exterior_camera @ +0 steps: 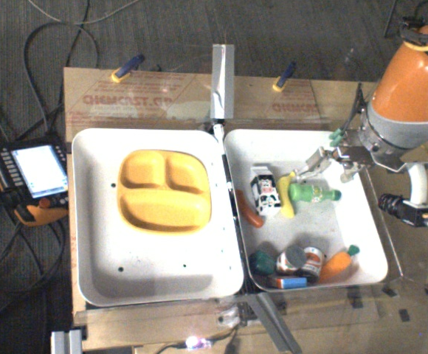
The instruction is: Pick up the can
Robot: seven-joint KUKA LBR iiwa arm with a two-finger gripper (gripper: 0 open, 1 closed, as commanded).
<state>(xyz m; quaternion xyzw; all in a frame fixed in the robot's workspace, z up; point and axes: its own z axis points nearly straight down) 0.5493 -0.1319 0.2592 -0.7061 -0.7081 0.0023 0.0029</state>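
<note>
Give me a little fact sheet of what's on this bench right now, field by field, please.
left bin: holds a yellow divided tray
right bin: holds the small things
can: lying near the front edge, beside a toy carrot
green bottle: on its side, mid-bin
claw: above the back of the right bin, near the green bottle, far from the can

The two shallow white bins look like smooth moulded plastic with a soft sheen; take the right bin (361,220) as landmark. In the left bin (88,220) beside it lies a matt yellow plastic compartment tray (166,190). Near the landmark's front wall a small cylindrical can (311,259) shows a dull metal end and a printed label. At its middle lies a glossy green plastic bottle (310,192). Beneath both bins the bench top (147,98) is rough brown cardboard.
</note>
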